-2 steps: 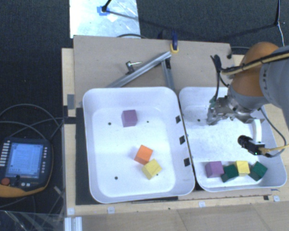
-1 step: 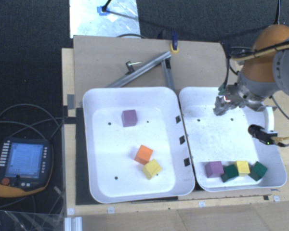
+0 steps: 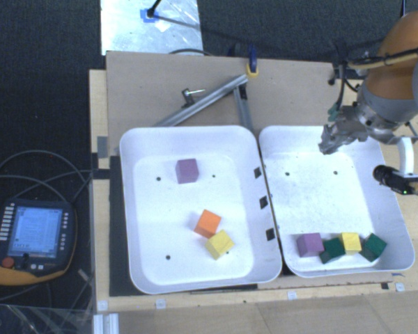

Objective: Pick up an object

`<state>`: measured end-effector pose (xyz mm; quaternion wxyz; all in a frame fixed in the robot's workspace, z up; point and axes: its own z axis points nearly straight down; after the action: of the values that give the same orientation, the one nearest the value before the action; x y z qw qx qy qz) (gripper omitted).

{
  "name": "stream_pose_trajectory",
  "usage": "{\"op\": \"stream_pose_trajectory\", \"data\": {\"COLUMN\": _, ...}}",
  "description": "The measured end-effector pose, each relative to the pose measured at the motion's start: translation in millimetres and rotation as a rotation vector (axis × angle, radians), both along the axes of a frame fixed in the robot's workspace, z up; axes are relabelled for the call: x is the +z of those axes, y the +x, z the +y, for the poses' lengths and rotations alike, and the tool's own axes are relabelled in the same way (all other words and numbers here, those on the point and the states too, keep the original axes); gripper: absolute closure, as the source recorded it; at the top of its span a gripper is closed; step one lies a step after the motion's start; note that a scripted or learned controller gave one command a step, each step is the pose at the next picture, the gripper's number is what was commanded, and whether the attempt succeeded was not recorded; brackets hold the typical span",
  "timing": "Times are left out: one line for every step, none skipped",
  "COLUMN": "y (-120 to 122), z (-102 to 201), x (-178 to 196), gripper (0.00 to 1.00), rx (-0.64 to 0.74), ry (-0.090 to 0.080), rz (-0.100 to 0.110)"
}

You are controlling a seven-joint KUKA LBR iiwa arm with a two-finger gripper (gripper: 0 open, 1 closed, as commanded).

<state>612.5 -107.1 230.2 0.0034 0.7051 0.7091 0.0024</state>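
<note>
The left bin (image 3: 136,186) holds a purple cube (image 3: 187,170) near its back, with an orange cube (image 3: 207,223) and a yellow cube (image 3: 220,243) touching each other toward its front. Along the front wall of the right bin (image 3: 386,207) sit a purple cube (image 3: 309,244), a dark green cube (image 3: 331,250), a yellow cube (image 3: 350,241) and another green cube (image 3: 373,245). My gripper (image 3: 329,143) hangs above the back of the right bin, far from all the cubes, with nothing seen in it.
A metal rod assembly (image 3: 209,97) lies on the cardboard behind the bins. A teach pendant (image 3: 29,239) with cables rests on the floor at left. A foil sheet (image 3: 150,16) lies at the back.
</note>
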Motion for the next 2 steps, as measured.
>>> {"op": "stream_pose_trajectory", "data": {"y": 1.5, "z": -0.3, "x": 37.5, "gripper": 1.0, "rx": 0.0, "ry": 0.0, "rz": 0.002}}
{"op": "stream_pose_trajectory", "data": {"y": -1.6, "z": 54.7, "x": 42.0, "gripper": 1.0, "rx": 0.005, "ry": 0.003, "rz": 0.006}}
